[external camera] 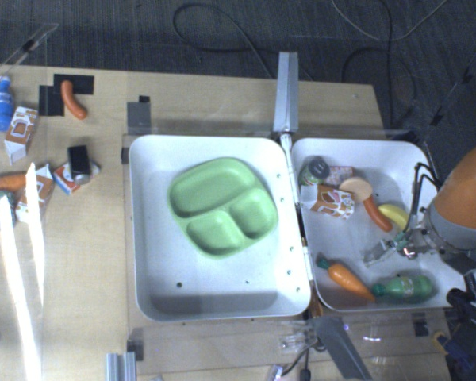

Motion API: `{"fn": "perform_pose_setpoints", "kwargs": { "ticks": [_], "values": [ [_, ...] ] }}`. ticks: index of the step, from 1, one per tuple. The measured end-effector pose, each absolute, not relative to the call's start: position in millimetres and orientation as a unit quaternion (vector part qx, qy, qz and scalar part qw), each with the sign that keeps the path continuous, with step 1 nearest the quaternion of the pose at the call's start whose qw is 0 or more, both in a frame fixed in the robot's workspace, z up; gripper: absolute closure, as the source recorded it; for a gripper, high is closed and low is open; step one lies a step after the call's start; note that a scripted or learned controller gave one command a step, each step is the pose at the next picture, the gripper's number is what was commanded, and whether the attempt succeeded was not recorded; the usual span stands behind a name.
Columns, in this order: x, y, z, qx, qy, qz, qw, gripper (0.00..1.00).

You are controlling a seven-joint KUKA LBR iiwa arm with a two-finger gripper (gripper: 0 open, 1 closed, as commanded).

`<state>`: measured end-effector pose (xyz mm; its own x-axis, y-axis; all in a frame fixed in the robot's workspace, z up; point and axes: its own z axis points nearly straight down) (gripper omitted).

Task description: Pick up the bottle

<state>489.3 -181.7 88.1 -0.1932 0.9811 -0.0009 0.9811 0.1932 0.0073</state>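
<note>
Two shallow white bins sit side by side on the pale wooden bench. The left bin (155, 292) holds a light green plastic tray with three compartments (222, 205), lying flat near its middle. The right bin (357, 145) carries a scatter of small items.

The green plastic bottle (402, 288) lies on its side near the front edge of the right bin, its darker cap end pointing left. Just beside that cap lies an orange toy carrot (347, 277), tip toward the bin's left wall; whether the two touch is hard to say.

The grey arm with its orange band (466, 197) comes in from the right and is cut off by the frame edge. Its gripper (397, 248) hangs low over the right bin, above and slightly behind the bottle. The thin metal parts at its tip are small and blurred, so the gripper's state cannot be told, and nothing is visibly held in it.

Further back in the right bin lie a yellow banana-shaped toy (394, 213), partly hidden behind the gripper's cables, an orange sausage-like piece (376, 213), a small white and brown carton (332, 202) and a dark round-topped can (315, 170) whose label is unreadable.

Loose items lie on the bench at far left, among them a small blue bottle (1, 105).
</note>
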Motion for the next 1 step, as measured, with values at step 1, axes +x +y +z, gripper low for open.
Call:
{"fn": "perform_pose_setpoints", "kwargs": {
  "ticks": [1],
  "values": [
    [491.4, -180.2, 99.6, 0.634, 0.773, 0.0043, 0.005, 1.0]
  ]
}}
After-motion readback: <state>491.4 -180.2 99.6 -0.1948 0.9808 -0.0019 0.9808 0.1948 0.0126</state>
